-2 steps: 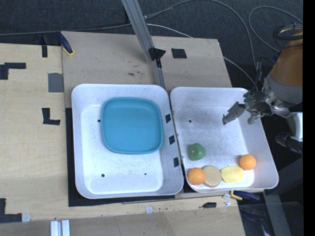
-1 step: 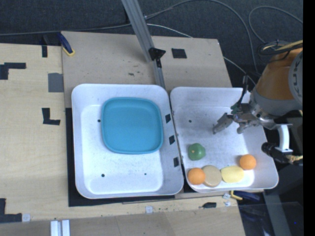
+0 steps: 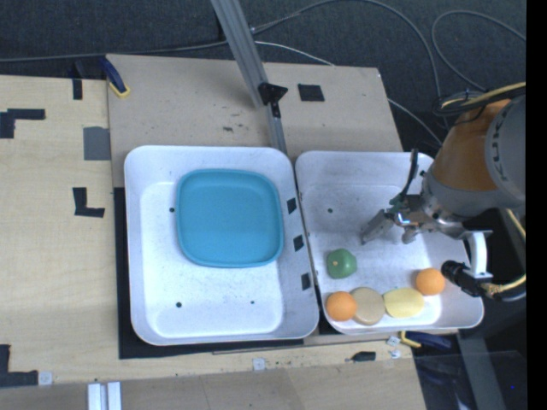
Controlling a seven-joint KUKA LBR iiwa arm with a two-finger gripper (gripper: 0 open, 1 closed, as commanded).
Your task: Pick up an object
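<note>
In the right bin, several small items lie along the near wall: a green ball, an orange ball, a beige round piece, a yellow block and a second orange ball. My gripper hangs over the middle of this bin, up and to the right of the green ball. It is open, and nothing sits between its fingers. The left finger points down-left toward the green ball, apart from it.
A blue square plate lies in the left bin. A grey metal pole slants from the top to the wall between the bins. The arm's orange band and cables crowd the right bin's right side.
</note>
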